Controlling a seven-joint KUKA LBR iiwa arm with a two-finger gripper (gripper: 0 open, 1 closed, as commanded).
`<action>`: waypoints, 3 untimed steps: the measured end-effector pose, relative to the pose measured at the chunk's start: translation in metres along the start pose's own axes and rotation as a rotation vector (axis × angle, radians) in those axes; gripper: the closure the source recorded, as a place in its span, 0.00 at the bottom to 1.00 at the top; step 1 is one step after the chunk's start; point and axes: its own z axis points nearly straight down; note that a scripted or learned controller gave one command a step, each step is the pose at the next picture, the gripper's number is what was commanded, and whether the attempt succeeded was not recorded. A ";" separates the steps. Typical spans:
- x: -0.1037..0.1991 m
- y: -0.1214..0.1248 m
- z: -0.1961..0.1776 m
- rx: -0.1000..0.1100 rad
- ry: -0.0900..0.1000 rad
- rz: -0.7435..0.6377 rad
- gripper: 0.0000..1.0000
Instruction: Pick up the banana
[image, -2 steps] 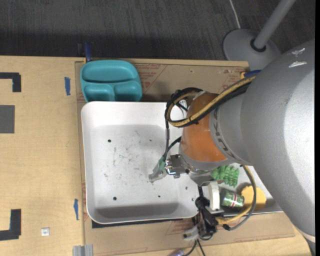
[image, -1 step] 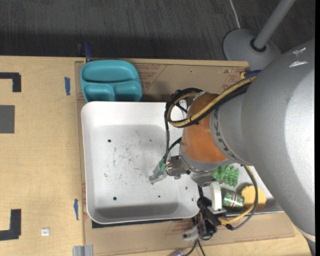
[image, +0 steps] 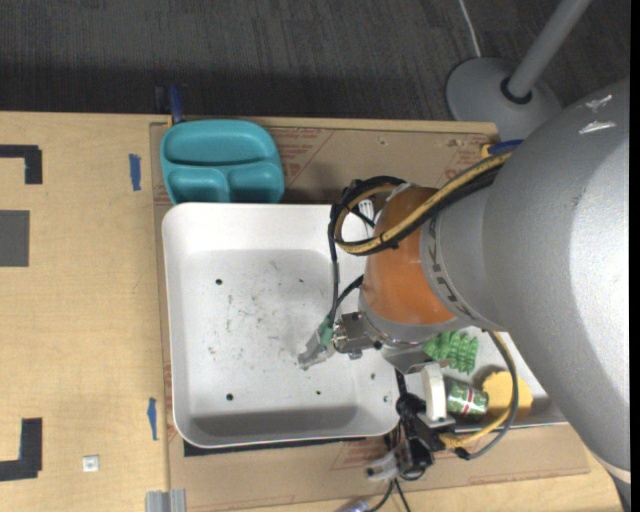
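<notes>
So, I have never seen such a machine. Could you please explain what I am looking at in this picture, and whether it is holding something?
One camera looks down at a slant on a bench. The large grey shape with an orange band is a robot arm reaching in from the right. Its claw hangs over the left white bin; I see nothing between its fingers. The arm covers most of the right-hand bin, where a green toy, a small can and something yellow, perhaps the banana, peek out. A teal tray sits behind the bins.
</notes>
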 end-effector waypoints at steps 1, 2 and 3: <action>-0.001 -0.001 0.000 0.002 -0.001 -0.028 0.00; -0.001 -0.001 0.000 0.003 -0.001 -0.042 0.00; -0.001 -0.001 0.000 0.005 -0.001 -0.050 0.00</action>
